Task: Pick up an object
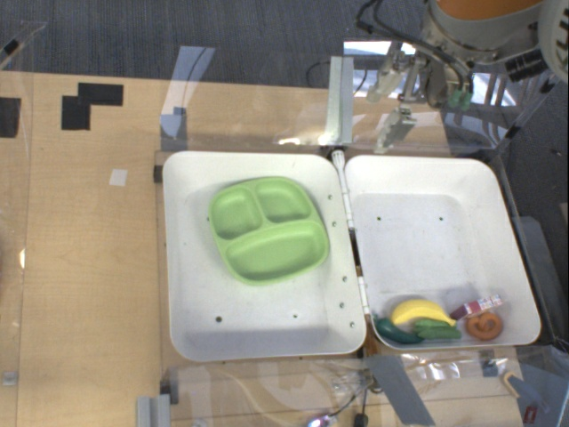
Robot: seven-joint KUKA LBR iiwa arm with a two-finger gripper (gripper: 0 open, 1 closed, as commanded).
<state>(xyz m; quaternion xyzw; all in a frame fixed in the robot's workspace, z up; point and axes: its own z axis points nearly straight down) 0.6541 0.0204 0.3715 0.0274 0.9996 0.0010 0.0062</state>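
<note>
Fingers (396,130) of gripper (402,114) apart, empty, beyond far rim of right bin (427,172). Banana (418,310) at that bin's near edge, touching green piece (425,330). Best approached from above, closing across banana's narrow width, clear of wall and neighbours.

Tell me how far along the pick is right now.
Nothing looks done. The gripper hangs above the far edge of the right bin, with nothing visible between its fingers. The banana, green vegetable, brown round item and small packet lie in that bin's near corner; the green plate sits in the left bin. Approach, grasp and lift remain.
</note>
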